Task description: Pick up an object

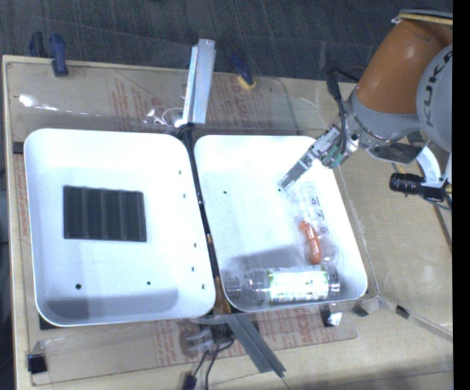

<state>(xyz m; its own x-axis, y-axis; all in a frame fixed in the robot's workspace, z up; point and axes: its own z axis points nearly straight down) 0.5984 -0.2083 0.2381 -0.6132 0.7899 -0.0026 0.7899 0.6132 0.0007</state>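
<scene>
The two-finger gripper (287, 181) hangs over the right white bin (243, 218); whether its jaws are apart is unclear. A clear plastic bottle (283, 285) lies along the near wall, an orange object (311, 242) just above it.

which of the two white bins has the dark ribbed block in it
The left bin, farther from the arm: the dark ribbed block lies in it, while the right bin holds bottles.

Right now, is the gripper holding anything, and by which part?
Nothing held. The gripper hangs above the right bin, apart from the plastic bottle and the orange item.
</scene>
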